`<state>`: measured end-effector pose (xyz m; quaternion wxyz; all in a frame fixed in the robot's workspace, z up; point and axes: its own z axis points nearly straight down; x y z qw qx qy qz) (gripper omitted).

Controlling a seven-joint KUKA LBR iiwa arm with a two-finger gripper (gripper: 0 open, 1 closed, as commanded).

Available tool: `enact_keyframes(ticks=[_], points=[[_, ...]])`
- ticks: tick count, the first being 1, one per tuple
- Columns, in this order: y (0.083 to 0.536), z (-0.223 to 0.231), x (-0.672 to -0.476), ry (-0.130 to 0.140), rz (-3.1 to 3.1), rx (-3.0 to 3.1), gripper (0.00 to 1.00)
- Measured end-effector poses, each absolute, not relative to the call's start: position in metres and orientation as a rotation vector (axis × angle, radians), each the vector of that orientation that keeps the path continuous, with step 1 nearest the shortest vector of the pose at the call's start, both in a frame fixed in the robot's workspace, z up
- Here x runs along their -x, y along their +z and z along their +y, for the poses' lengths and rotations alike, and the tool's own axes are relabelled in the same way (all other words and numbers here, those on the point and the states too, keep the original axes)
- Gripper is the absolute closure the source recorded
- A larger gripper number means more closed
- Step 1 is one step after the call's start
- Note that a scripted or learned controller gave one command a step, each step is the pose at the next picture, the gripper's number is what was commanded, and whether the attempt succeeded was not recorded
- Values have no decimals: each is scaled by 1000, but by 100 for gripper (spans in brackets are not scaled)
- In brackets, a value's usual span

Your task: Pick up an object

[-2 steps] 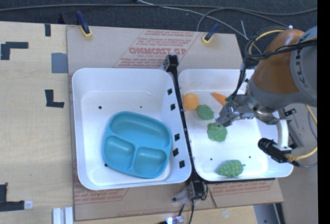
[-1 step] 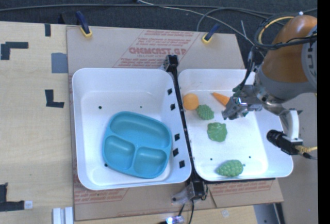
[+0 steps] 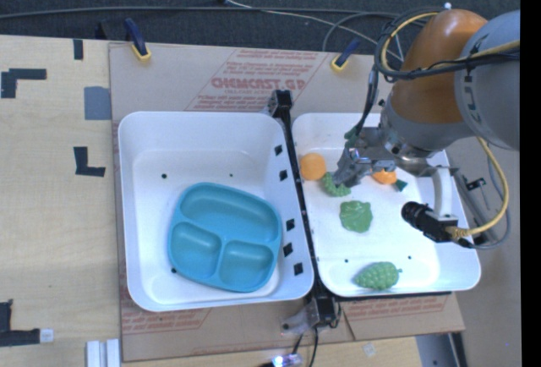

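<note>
Seen from above, a desk [image 3: 51, 213] carries two shallow white bins side by side, and the right bin [image 3: 461, 276] serves as the landmark here. To its left, touching along a shared black divider, sits the left bin [image 3: 135, 145], which contains a blue sectioned tray [image 3: 224, 237]. Inside the right bin lie several small toy foods: an orange ball [image 3: 313, 166] near its left wall, a small green piece [image 3: 334, 186] just beside that ball, a second green leafy piece [image 3: 356, 216] near the bin's middle, a bumpy green cluster [image 3: 377, 276] near its front edge, and an orange piece [image 3: 385, 177] partly hidden under the arm. The grey arm with its orange band reaches over the bin's far right side, and the claw [image 3: 347, 173] hangs low, right at the small green piece. Whether the claw is wide or narrow cannot be told; nothing is clearly between its fingers. This looks like the grasping step on that small green piece. The next move likely calls for a firm closing, then a straight lift clear of the orange ball.
</note>
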<state>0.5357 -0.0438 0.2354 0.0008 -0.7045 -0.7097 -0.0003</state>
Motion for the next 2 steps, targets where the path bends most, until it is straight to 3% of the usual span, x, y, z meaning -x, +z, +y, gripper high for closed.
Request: enact_keyframes(ticks=[1,2], points=[[226,11,-535,2,-2227,2213,100],[228,66,-557,-1,-2229,2212,100]])
